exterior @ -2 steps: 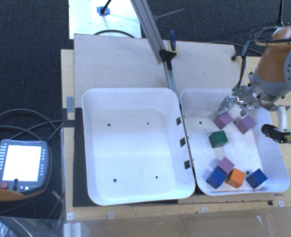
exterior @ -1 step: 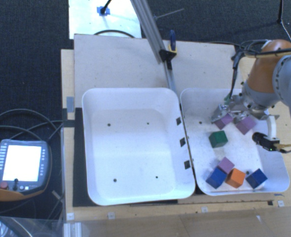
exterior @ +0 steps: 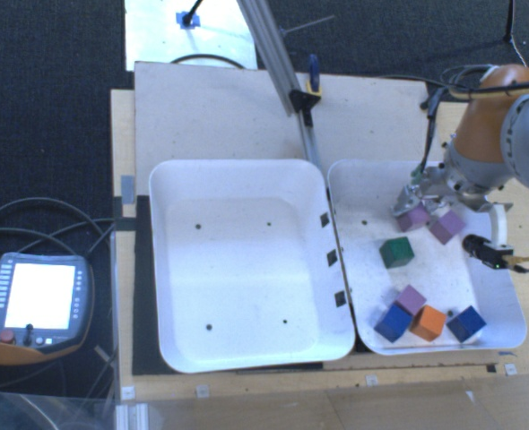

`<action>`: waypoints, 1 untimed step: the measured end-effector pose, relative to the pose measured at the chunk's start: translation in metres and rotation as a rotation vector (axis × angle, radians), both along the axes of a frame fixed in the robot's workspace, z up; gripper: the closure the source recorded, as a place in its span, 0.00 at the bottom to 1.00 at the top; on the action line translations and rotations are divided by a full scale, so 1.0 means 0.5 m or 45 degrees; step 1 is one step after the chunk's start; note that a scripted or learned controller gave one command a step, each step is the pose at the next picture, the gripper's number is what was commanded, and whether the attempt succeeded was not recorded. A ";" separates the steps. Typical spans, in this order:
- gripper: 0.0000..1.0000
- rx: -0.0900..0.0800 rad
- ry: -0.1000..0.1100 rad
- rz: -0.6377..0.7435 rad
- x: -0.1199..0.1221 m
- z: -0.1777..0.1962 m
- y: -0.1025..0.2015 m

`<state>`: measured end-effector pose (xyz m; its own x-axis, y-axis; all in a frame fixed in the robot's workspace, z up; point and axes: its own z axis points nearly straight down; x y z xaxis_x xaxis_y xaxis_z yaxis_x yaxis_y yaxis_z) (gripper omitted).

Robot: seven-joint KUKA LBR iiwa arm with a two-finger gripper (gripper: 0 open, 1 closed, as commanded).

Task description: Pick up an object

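The right bin (exterior: 363, 186) holds several small blocks. A purple block (exterior: 415, 217) lies near the bin's upper middle, right under my gripper (exterior: 414, 203), which comes down from the arm at the right. A second purple block (exterior: 446, 227) sits just to its right. Below them is a green block (exterior: 396, 252). Near the front lie a purple block (exterior: 411, 298), a blue block (exterior: 394, 322), an orange block (exterior: 428, 322) and another blue block (exterior: 465, 323). The gripper's tips touch or straddle the first purple block, which rests on the bin floor.
The left bin (exterior: 170, 267) stands beside the right one, with a shared ridge between them. A slanted metal pole (exterior: 273, 47) crosses the back of the bench. A teach pendant (exterior: 31, 307) lies on the floor at left. A cable connector (exterior: 487, 252) hangs over the right bin's right side.
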<state>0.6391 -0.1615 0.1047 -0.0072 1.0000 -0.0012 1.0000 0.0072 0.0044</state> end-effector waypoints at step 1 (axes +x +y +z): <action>1.00 -0.001 -0.004 -0.003 0.012 0.126 -0.009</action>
<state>0.6453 -0.1662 0.1677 -0.0048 1.0000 -0.0021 1.0000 0.0048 0.0077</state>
